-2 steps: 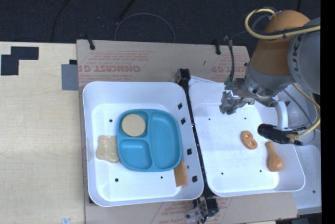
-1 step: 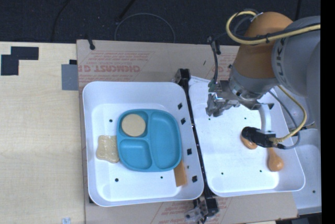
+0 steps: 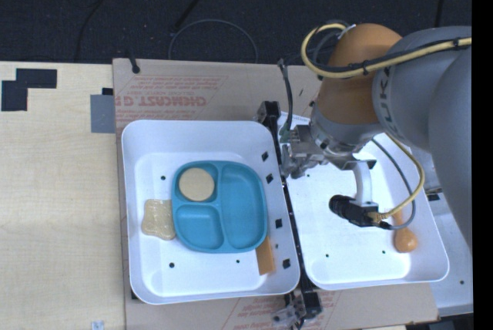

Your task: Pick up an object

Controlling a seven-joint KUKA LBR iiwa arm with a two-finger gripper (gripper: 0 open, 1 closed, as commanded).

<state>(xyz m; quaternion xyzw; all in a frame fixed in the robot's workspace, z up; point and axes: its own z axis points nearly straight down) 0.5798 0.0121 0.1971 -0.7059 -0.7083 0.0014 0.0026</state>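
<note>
Eyes on the blue tray (image 3: 231, 209), sitting in the middle of the left bin (image 3: 146, 143): everything is placed from there. A round tan disc (image 3: 196, 183) lies flat in the tray's upper-left compartment, and the other two compartments show bare blue. Touching the tray's left edge, a pale yellow spongy piece (image 3: 158, 219) rests on the bin floor. At the tray's lower-right corner a small orange-brown block (image 3: 265, 257) lies just beside the rim, close to the bin wall. Well to the right of the tray, across the divide, a small orange lump (image 3: 405, 240) sits in the right bin (image 3: 331, 259), near its right wall.

Now the gripper (image 3: 295, 160): it hangs up and to the right of the tray, over the seam where the two bins meet, apart from every one of those pieces. Open or closed, I cannot tell from this angle, and nothing shows in its grasp. The grey arm (image 3: 431, 89) sweeps in further right of it. Both bins rest on printed cardboard (image 3: 177, 93) on the pale table (image 3: 54, 190).
</note>
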